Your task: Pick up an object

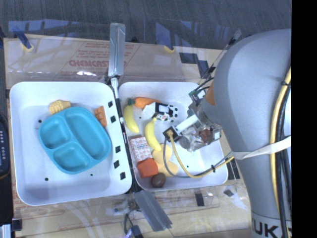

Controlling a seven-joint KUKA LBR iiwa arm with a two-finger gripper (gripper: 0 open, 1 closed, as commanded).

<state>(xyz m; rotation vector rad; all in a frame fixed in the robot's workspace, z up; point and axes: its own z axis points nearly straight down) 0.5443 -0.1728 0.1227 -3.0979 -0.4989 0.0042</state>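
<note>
My gripper [184, 139] hangs low over the right part of the right bin [214, 170], beneath the big grey arm. Just left of it lie two yellow bananas [151, 135], one more upright [130, 119], and a black-and-white toy [166, 112]. An orange carrot [144, 102] sits at the bin's back. Toward the front are a small printed packet [139, 148], a red block [147, 168], a brown ball [158, 180] and a pale yellow piece [166, 157]. I see nothing between the gripper and the bin floor that it clearly holds.
The left bin [25, 182] holds a blue divided plate [74, 139], a yellow corn piece [59, 105] and a small orange item [101, 116]. A yellow cable [183, 167] loops under the gripper. A black-marked divider [119, 143] separates the bins.
</note>
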